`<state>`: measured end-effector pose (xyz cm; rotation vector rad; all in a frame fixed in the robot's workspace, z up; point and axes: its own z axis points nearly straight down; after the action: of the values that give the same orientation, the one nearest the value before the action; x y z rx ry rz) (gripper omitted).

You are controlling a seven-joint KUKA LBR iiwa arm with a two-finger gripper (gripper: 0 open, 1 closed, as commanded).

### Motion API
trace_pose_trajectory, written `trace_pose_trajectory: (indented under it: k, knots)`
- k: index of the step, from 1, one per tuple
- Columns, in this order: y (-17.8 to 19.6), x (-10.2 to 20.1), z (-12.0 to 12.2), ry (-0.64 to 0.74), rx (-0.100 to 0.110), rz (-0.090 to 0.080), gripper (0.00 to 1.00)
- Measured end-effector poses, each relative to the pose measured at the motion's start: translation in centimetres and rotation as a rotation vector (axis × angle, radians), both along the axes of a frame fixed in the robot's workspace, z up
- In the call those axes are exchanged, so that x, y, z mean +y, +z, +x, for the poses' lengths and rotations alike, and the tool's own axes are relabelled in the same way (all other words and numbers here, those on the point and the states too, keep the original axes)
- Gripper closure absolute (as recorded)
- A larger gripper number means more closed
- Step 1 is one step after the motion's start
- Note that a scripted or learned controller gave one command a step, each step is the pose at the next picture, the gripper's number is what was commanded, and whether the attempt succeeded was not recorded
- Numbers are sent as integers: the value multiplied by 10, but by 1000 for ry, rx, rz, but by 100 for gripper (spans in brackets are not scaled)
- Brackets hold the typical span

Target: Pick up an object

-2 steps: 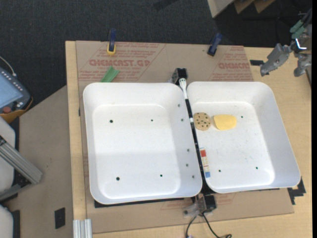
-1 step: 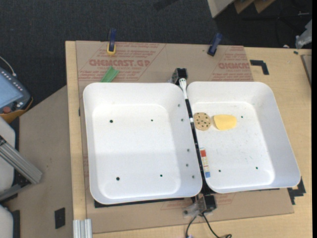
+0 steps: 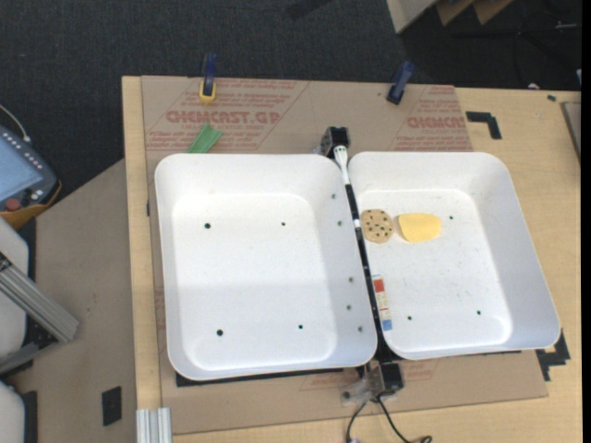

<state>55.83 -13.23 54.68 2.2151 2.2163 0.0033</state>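
Two small objects lie in the right bin [image 3: 499,275], near its left wall. One is a round tan cookie with dark specks [image 3: 375,225]. Just right of it, almost touching, lies a flat yellow oval piece [image 3: 419,227].
The left bin [image 3: 249,266] stands beside the right one on a cardboard sheet [image 3: 305,109]. A black strip [image 3: 362,247] runs between the bins. Two clamps [image 3: 209,77] [image 3: 401,81] hold the cardboard's far edge. A green scrap [image 3: 204,138] lies near the left bin's far corner.
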Motion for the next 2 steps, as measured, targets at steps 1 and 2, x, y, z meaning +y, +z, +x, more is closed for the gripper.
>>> trace_pose_trajectory:
  k: [1, 2]
  knots:
    - [-43, 39, 4, 3, 12, 5, 100]
    - [-9, 61, -23, 2, 1, 3, 100]
